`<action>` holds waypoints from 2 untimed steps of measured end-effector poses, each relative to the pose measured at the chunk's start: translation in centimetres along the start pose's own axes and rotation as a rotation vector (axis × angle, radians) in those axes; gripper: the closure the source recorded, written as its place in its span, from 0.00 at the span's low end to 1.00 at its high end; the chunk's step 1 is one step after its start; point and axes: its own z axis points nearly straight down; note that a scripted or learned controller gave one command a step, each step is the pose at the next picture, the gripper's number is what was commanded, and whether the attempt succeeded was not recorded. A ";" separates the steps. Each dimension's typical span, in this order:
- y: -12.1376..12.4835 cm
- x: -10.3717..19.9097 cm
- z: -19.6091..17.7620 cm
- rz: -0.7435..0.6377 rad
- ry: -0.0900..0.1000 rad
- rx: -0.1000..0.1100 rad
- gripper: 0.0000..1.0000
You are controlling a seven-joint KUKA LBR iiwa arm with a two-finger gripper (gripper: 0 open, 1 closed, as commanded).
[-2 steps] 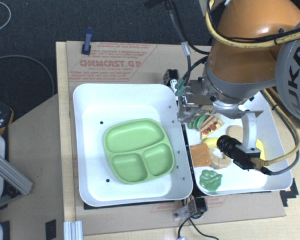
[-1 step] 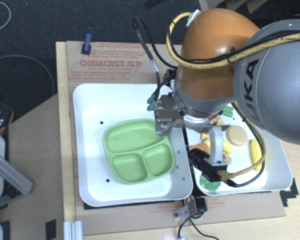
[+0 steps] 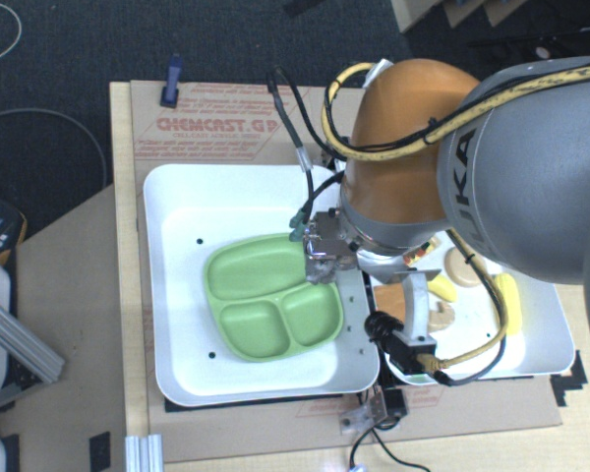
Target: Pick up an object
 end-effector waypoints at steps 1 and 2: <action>0.0 7.5 0.1 -0.006 0.001 -0.007 1.00; 0.0 7.3 0.1 -0.003 0.000 -0.006 0.00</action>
